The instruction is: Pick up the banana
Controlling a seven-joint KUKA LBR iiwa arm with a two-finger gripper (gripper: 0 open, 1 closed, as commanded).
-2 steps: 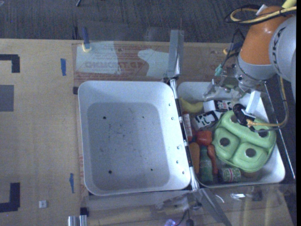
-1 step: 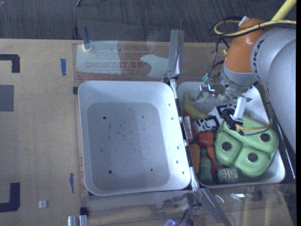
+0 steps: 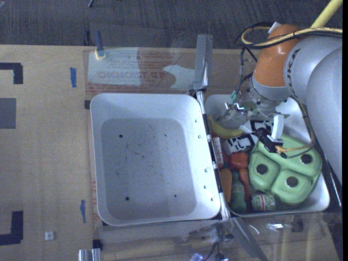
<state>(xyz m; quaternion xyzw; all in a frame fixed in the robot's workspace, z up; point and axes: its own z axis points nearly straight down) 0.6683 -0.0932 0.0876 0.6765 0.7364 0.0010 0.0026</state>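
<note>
the left bin sits on the bench, its floor speckled with small dark marks. everything else lies to its right, past the shared rim, in the right bin. just over that rim is the banana, lying on the bin floor at the far end. nearer the camera from it are a red item and an orange item, then a green moulded tray further right. the gripper hangs just above the banana; whether it grips anything, or how wide it stands, cannot be told. the arm extends up right.
</note>
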